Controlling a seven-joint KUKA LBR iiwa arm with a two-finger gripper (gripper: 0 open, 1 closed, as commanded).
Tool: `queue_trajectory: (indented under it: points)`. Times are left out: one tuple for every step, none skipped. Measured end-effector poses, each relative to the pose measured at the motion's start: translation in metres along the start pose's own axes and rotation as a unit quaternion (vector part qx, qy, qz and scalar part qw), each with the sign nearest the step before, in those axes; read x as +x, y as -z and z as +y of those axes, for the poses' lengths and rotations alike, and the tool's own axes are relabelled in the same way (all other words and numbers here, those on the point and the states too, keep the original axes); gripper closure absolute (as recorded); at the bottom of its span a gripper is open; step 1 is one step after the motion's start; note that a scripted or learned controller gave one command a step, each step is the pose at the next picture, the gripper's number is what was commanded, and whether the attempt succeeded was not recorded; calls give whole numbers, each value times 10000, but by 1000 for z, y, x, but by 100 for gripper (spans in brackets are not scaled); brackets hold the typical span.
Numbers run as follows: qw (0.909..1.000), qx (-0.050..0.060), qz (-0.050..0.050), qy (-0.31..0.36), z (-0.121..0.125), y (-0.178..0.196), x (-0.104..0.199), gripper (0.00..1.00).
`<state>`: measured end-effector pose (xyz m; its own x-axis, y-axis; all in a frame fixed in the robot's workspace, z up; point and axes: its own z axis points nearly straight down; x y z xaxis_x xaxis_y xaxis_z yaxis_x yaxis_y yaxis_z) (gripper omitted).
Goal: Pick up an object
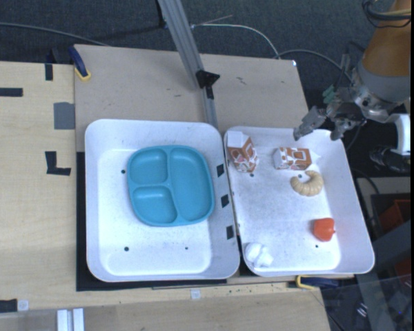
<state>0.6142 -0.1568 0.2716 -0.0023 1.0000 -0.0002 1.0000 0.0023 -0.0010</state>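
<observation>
Objects for picking are lying in the right bin (352, 205) on your desk (152, 81): a brown-and-white carton (242, 156) near its upper left corner, a second small carton (292, 158) to the right of it, a tan croissant-shaped piece (308, 183) just below that one, an orange-red block (323, 229) lower right, and a white lump (259, 255) at the bottom left corner. You are seeing the pincer (322, 127) hovering over the bin's upper right edge, fingers spread and gripping nothing. A teal divided plate (170, 185) is sitting in the left bin (103, 205).
</observation>
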Motion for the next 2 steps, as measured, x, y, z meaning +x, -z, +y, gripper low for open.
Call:
queue_trajectory:
  points:
    - [10000,0,-1,1,0,0,0,0]
    - [10000,23,1,-2,0,-50,10,0]
